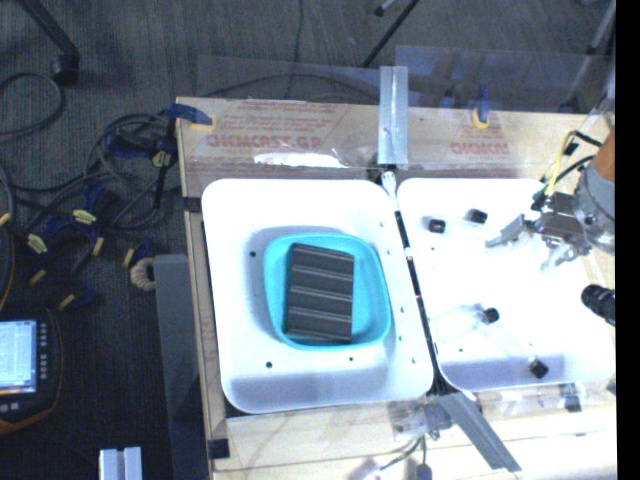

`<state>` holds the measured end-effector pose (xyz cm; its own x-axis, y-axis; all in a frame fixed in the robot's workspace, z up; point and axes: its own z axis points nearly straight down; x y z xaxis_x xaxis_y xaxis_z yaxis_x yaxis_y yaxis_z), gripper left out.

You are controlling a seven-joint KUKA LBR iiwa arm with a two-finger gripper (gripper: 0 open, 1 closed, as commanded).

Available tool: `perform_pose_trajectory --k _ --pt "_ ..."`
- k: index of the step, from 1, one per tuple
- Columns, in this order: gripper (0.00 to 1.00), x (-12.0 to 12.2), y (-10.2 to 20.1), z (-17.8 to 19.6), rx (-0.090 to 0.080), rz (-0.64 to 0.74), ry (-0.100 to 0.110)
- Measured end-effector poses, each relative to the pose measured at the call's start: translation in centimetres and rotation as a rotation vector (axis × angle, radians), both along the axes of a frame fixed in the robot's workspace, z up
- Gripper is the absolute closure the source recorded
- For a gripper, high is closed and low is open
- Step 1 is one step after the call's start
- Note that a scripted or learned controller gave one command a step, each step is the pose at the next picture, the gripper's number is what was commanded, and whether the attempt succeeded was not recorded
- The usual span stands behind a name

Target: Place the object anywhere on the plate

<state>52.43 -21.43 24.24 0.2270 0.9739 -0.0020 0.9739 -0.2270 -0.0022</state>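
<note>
1. A dark grey ridged block [320,292] is lying flat on the blue plate [375,298], which is sitting in the left white bin [230,268].
2. The gripper [540,233] is hanging over the right white bin [460,358], near its far right side, well apart from the plate.
3. The fingers are looking spread open, one pointing left and one angling down, with nothing between them.
4. A few small dark pieces [476,215] are lying scattered on the right bin's floor, with one more near its front edge.
5. Both bins are resting on the table [300,133], its board showing behind them.
6. Cables [110,168] are trailing over the floor to the left.
</note>
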Motion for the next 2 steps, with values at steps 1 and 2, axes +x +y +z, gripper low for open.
perform_pose_trajectory --k 1,2 --pt "0.00 6.8 0.5 17.2 -0.002 -0.081 -0.003" --pt "0.00 9.6 -0.3 8.7 -0.003 -0.169 0.000"
